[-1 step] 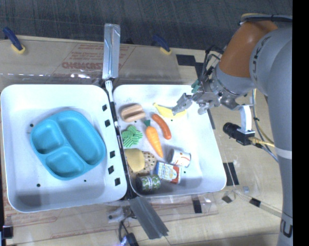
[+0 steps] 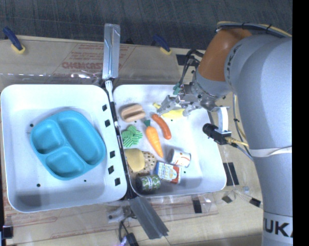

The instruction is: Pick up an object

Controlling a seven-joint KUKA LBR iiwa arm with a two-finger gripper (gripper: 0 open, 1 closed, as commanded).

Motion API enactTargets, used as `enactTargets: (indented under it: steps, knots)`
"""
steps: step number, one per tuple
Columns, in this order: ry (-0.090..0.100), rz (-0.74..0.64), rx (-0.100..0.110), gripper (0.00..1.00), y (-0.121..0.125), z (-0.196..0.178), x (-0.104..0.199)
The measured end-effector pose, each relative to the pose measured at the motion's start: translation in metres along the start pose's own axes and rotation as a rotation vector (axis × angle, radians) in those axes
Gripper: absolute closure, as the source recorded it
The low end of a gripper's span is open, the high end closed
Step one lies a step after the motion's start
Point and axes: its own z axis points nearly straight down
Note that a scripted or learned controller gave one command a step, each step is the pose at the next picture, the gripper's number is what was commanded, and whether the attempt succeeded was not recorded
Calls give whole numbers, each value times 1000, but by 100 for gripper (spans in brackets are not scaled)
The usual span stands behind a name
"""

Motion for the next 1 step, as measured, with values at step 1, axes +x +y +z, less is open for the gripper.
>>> enactTargets:
  steps: [1]
  knots:
    - [-8, -165, -21, 0, -17, 41, 26]
